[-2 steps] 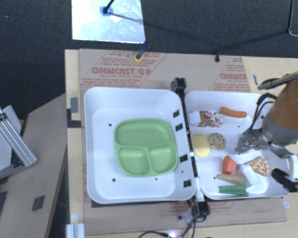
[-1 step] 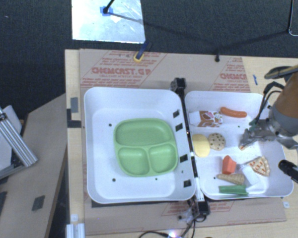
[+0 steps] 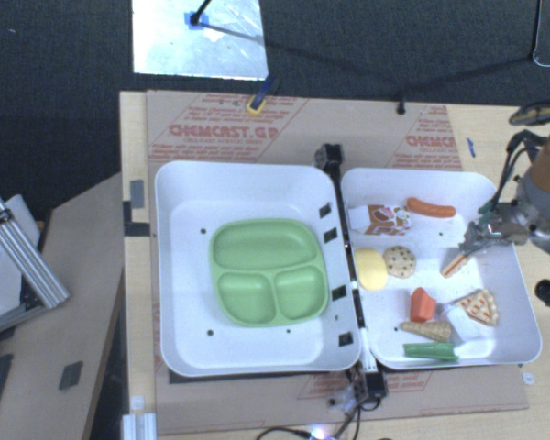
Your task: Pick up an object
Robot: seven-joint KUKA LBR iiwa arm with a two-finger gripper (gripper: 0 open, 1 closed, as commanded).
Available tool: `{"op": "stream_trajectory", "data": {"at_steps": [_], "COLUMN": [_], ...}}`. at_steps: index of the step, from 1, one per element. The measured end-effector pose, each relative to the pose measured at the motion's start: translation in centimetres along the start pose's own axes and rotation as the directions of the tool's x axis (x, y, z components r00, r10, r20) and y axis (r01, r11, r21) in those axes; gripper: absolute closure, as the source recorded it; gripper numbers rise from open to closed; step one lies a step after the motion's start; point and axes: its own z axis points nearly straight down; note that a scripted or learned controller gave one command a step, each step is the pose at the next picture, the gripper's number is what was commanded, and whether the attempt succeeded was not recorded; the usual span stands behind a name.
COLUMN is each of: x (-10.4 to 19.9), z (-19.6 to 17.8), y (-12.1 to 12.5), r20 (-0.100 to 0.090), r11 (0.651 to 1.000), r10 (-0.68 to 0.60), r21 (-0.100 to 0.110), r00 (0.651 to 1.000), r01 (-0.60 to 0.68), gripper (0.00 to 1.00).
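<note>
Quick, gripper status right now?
Gripper: low over the right bin, beside a small orange stick-shaped item; open or shut cannot be told.

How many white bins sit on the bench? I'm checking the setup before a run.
2. The left bin holds a green divided tray; the right bin, touching it along the middle, holds the small toy foods. The gripper is over the right bin.
</note>
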Motion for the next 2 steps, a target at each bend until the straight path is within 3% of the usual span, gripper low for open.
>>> {"op": "stream_trajectory", "data": {"at_steps": [1, 2], "x": [-0.1, 6.0], "z": [-4.1, -4.3], "y": [0.2, 0.9], "r20": [0.000, -0.003], "r11": [1.000, 1.000], "r10": [-0.001, -0.006], "r21": [0.000, 0.004], "r00": [1.000, 1.000], "r01": [0.001, 0.006], "gripper": [1.00, 1.00]}}
